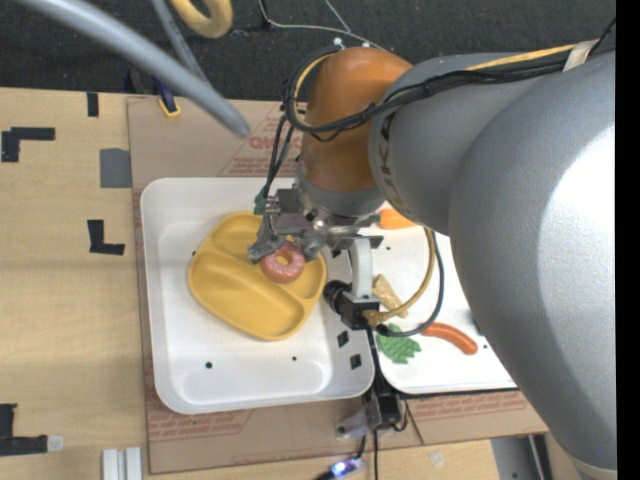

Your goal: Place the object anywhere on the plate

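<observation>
**Donut over the plate's right side**

We see the gripper [281,248] at frame centre, fingers clamped on the pink donut [285,263], directly below them. The donut sits over the right part of the yellow plate [235,288] in the left bin [170,298]; we can't tell if it touches. We judge release comes next.

The left shallow white bin [170,368] has bare floor along its front edge and left wall. A yellow divided plastic plate [235,288] fills its middle, and the bulky grey arm [500,198] overhangs its right edge.
</observation>
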You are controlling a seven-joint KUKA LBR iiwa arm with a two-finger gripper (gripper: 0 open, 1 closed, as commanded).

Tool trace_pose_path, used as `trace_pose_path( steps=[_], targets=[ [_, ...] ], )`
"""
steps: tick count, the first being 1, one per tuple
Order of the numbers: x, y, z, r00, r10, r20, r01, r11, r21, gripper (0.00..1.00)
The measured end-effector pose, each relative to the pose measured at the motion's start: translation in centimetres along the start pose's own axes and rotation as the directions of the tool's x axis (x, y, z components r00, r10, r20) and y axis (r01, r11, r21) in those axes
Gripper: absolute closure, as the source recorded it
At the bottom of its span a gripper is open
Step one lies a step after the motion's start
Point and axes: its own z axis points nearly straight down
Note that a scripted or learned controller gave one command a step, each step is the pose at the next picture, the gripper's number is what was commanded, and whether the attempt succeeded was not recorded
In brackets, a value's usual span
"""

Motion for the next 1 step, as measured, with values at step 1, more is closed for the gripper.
trace_pose_path(
  steps=[1],
  targets=[
    [3.56, -1.59, -1.21, 1.000, 0.002, 0.001, -0.002, 1.000, 0.000, 1.00]
  ],
)
